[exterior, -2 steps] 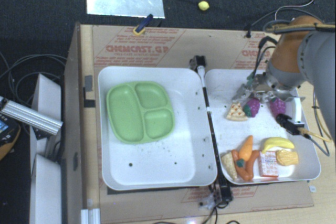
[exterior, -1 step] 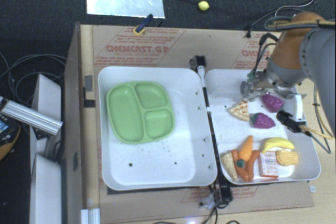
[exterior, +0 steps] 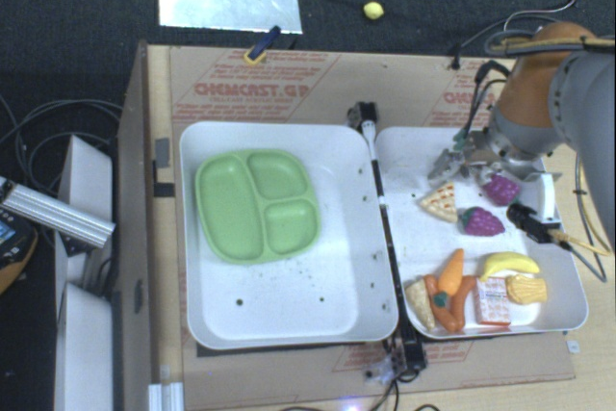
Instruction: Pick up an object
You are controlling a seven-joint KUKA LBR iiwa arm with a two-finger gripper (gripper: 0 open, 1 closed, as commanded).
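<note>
Arm low over right bin (exterior: 404,149), hand (exterior: 460,159) beside pizza slice (exterior: 441,201).
Likely lining up a grab; can't tell hand's state; toys crowd near.

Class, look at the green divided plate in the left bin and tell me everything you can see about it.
The green divided plate is pale green, apparently smooth plastic, a rounded rectangle with raised ridges splitting it into three compartments: one long section on its left and two smaller ones on its right. It lies flat and upright, slightly rotated, on the floor of the left white bin, towards the bin's left side. Its compartments hold nothing, and nothing but the bin touches it.
</note>
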